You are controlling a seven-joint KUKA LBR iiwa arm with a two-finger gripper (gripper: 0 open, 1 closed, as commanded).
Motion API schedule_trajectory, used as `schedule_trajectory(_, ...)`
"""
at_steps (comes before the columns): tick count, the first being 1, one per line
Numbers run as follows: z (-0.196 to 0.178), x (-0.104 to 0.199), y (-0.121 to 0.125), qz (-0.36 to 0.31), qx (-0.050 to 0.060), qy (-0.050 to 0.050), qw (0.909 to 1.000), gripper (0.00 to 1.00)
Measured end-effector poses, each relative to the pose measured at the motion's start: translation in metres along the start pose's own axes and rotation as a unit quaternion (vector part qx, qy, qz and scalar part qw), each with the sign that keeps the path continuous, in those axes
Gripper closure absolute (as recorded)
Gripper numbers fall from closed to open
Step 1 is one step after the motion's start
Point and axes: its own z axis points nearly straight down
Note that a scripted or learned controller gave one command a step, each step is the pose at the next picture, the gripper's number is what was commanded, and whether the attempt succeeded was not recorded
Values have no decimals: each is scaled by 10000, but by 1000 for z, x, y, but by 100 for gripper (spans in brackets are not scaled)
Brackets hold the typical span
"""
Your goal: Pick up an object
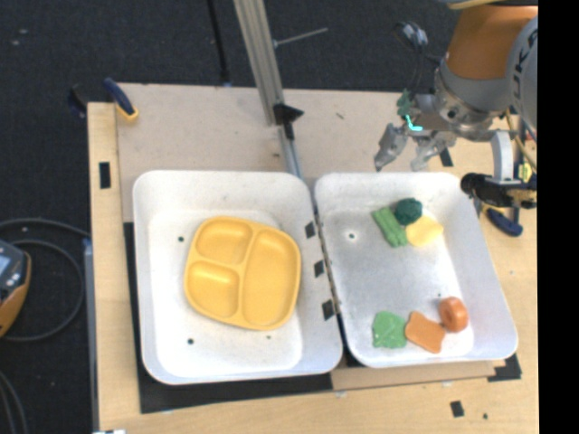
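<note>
My gripper hangs above the far edge of the right bin, its two grey fingers spread apart with nothing between them. Just below it in that bin lies a cluster: a light green ridged piece, a dark green round piece and a yellow piece. Near the bin's front sit a green flat piece, an orange flat piece and a darker orange rounded piece.
The left bin holds a yellow divided plate. An aluminium post rises behind the gap between the bins. A blue and yellow clamp sits at the bench's far left corner.
</note>
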Motion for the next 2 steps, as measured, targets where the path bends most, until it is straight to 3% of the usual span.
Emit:
schedule_trajectory(1, -2, 0, 1, -2, -20, -1, 10000, 0)
schedule_trajectory(2, 59, -1, 7, 3, 5, -12, 10000, 0)
